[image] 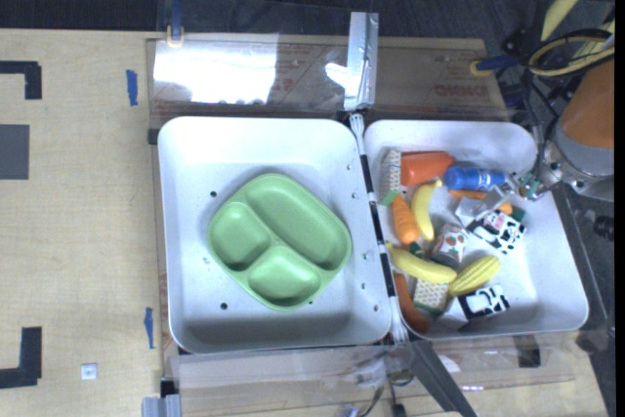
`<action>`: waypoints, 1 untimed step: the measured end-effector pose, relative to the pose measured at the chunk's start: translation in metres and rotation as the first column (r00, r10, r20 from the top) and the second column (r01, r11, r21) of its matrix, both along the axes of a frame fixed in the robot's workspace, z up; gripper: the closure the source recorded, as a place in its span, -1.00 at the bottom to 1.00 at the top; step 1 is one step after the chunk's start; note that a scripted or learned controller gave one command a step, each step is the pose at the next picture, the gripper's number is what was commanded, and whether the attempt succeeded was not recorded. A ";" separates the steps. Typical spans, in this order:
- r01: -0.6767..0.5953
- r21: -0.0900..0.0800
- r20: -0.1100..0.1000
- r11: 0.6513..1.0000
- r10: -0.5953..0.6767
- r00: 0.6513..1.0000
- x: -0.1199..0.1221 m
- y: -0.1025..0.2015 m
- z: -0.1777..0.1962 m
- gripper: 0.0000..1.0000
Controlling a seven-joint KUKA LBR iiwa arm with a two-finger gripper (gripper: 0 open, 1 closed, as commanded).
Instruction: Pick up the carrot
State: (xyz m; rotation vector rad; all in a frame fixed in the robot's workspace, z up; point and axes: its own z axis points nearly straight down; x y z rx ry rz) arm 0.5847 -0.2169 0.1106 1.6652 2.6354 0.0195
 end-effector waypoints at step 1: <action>0.146 0.003 -0.025 0.989 -0.146 0.989 0.005 0.017 -0.025 -1.00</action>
